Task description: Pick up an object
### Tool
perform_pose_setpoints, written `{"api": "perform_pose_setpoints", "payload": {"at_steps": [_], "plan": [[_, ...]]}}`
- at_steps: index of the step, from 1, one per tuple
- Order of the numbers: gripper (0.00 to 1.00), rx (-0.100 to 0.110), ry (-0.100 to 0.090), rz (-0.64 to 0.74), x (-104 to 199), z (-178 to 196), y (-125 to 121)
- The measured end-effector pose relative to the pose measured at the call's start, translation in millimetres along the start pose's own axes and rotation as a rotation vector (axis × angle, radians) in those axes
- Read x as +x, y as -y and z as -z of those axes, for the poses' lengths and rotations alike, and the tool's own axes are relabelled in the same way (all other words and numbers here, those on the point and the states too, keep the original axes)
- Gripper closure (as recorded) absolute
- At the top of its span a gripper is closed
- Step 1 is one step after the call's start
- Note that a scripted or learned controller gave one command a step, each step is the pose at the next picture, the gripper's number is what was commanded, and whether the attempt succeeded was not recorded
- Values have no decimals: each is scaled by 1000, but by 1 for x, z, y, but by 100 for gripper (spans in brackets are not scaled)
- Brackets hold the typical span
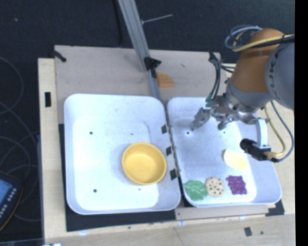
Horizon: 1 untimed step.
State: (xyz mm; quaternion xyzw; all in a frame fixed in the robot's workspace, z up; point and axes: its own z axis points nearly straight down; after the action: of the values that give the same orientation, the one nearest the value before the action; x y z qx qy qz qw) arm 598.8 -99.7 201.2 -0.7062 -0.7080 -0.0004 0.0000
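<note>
My gripper (210, 122) hangs over the upper middle of the right bin (195, 111), its two fingers spread apart and nothing between them. Below it in the same bin lie a pale yellow lemon-like piece (235, 159), a green leaf-shaped piece (195, 189), a round cookie (214, 186) and a purple grape cluster (237, 184), all lined up near the front wall. A yellow bowl (143, 163) sits upright in the left bin (87, 117), near its right side.
A grey metal post (136, 32) slants up from the divide between the bins. A small orange block (165, 80) lies on the bench behind the bins. Cables loop off the arm's wrist (267, 137) at right.
</note>
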Motion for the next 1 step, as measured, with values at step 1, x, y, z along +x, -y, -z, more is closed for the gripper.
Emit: {"api": "perform_pose_setpoints", "payload": {"at_steps": [1], "plan": [[0,-1,0,-1,0,0,0]]}}
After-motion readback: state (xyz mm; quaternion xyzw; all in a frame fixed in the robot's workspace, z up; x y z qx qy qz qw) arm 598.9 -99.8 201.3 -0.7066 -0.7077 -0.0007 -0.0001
